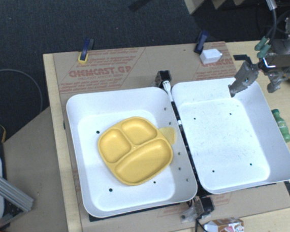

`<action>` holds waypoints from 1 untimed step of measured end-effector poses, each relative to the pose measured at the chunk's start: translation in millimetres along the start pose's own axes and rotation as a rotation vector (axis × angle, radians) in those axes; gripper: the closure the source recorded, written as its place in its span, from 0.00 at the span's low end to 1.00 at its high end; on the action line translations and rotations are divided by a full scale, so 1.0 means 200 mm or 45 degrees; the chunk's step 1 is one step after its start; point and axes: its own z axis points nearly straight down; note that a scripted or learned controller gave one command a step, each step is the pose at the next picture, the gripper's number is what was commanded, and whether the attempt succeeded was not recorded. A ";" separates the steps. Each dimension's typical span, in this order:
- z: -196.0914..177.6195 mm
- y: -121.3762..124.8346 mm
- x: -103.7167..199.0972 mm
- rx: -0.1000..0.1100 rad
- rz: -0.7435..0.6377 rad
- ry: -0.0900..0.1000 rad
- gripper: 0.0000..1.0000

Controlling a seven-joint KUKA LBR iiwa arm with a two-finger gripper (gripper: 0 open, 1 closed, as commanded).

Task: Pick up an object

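Dark carpet is surrounding the bench, which is bearing two white bins. A yellow divided tray is lying flat in the left bin, toward its middle. At the right bin's far right corner the gripper is hovering; whether its fingers are apart or together I cannot tell.

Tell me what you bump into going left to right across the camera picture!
Left white bin → yellow divided plate → black clip between the bins → right white bin → claw over the right bin's far corner.
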 end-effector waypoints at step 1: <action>-0.40 0.01 0.37 0.004 -0.006 0.003 0.00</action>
